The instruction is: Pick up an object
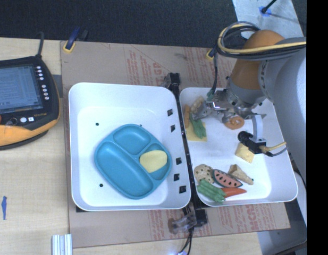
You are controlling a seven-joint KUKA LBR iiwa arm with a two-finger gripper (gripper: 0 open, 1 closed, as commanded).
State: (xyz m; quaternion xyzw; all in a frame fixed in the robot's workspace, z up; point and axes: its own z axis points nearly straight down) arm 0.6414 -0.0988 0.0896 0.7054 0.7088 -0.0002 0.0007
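The gripper [214, 104] hangs low over the far left part of the right bin [278, 193], under the grey arm [280, 78] with its orange band [257, 57]; whether it is wide or narrow cannot be told at this angle. Nothing is seen between its tips.

Just left of and below the gripper lie a green strip [198, 127] on a pale yellow slab [194, 134], with a small tan piece [187, 112] beside them against the bin's left wall. Just right of the gripper sits an orange ring [234, 122] (partly under the wrist hardware). Nearer the camera, a cream wedge [244, 153] lies beside a black fitting [251, 141] on the arm.

At the near edge of the right bin is a cluster: a spotted cookie [203, 172], a watermelon slice [226, 179], a tan wedge [241, 174], a green pod [210, 192] and a carrot [235, 192], touching or overlapping one another.

The left bin [84, 105] holds a blue divided plate [124, 161], with a yellow oval [153, 161] lying in its right compartment.

Both bins rest on a cardboard sheet [126, 57] on the bench [25, 185]. At the bench's far left lies a teach pendant [23, 102] (screen lit).
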